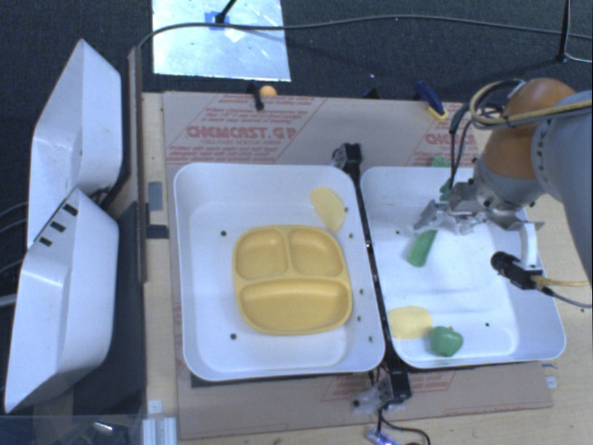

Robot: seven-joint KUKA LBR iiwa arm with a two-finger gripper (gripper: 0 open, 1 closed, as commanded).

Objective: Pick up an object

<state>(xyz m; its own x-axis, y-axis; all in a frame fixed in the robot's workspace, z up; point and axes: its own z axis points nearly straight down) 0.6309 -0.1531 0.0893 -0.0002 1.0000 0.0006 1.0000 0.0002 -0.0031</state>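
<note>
Bench and bins are seen from above at a slant, and the black divider (366,248) where the two white bins meet serves as the landmark. Left of the divider sits the left bin (199,276), holding a yellow compartment tray (292,279) with three sections near its middle, and a pale yellow oval piece (327,208) lying just beside the divider toward the bin's far edge. Right of the divider is the right bin (519,327). In it, a green cylinder (422,247) lies tilted a little way right of the divider, about midway along it. Nearer the camera, a flat pale yellow disc (409,321) rests close to the divider, and a green pepper-like object (446,341) sits touching or just beside the disc on its right. The grey arm (547,151) with its orange band reaches over the right bin from the side farthest from the divider. Its gripper (443,219) hangs just above the upper end of the green cylinder; whether it is spread or closed cannot be told, and whether it touches the cylinder cannot be told either.
</note>
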